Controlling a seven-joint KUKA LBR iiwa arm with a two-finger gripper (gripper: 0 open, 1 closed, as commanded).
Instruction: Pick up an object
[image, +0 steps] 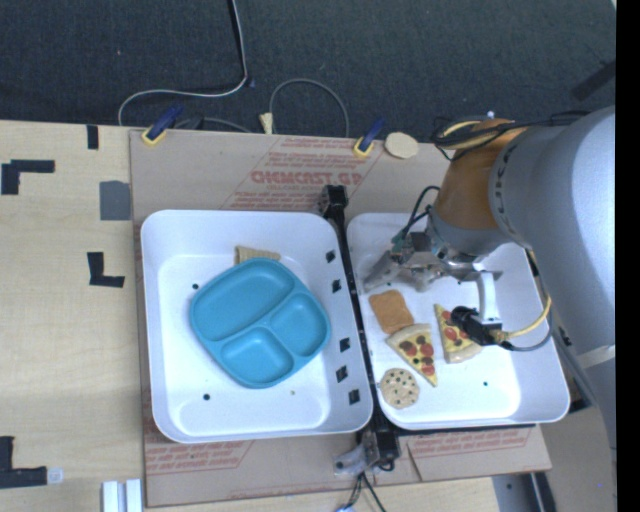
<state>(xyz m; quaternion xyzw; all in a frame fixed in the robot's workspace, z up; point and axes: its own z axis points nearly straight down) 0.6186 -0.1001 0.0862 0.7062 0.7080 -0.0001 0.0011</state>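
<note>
The right bin holds several toy foods: a tan toast slice, a pizza slice, a second pizza slice and a chocolate-chip cookie. My gripper hangs low over the bin's far left part, just above the toast slice and close to the divider between the bins. Nothing shows in its grasp. The grey arm with its orange band covers the bin's far right corner.
The left bin carries a blue divided plate, with a tan piece partly tucked behind it. Black clips sit along the divider. A cable loops from the wrist over the right bin's right side.
</note>
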